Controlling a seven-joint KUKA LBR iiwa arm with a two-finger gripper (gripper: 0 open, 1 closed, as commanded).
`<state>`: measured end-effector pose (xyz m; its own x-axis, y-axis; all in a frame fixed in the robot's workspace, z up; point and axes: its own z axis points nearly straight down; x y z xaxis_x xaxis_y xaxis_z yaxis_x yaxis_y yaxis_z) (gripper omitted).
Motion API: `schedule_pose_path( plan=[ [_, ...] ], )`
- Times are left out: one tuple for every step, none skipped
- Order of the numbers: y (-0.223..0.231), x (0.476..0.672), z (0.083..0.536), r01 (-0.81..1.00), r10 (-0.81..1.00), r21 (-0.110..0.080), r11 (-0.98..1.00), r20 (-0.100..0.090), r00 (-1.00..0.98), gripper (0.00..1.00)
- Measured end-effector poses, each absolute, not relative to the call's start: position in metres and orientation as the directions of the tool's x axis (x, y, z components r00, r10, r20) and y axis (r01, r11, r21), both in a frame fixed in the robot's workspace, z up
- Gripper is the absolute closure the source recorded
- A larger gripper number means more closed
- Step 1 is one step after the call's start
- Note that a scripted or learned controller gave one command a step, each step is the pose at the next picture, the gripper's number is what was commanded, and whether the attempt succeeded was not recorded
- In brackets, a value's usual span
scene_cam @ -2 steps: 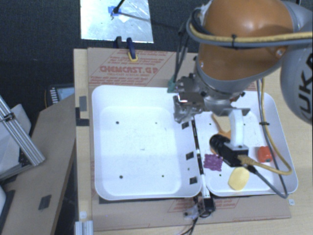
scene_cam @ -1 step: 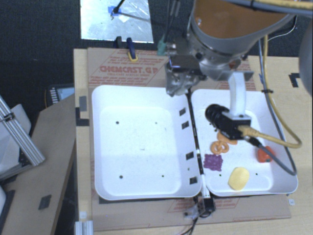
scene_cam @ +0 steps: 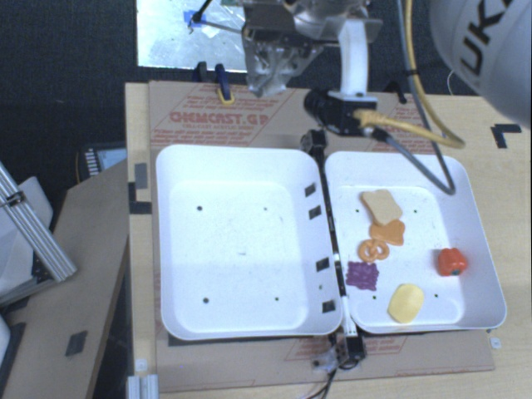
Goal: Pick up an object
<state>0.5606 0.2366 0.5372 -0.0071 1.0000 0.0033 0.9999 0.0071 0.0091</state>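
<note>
**Two bins, gripper up high**

Two white bins (scene_cam: 241, 160) sit side by side on the wooden table (scene_cam: 137, 123). Up top, the gripper (scene_cam: 268, 77) hangs beyond the bins, nothing visibly between its fingers; how wide it stands, I cannot tell. Right bin: toast slice (scene_cam: 381, 205), red pepper (scene_cam: 451, 261), yellow piece (scene_cam: 406, 303).
</note>
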Motion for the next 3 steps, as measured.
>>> schedule_pose_path(
  plan=[
    [0.233, 0.539, 0.353, 1.0, 1.0, -0.016, 0.0, -0.007, -0.001, 1.0],
    [0.229, 0.673, 0.363, 1.0, 1.0, 0.009, -0.002, 0.0, 0.002, 1.0],
    [0.235, 0.574, 0.393, 1.0, 1.0, 0.001, 0.007, 0.003, -0.007, 1.0]
  ],
)
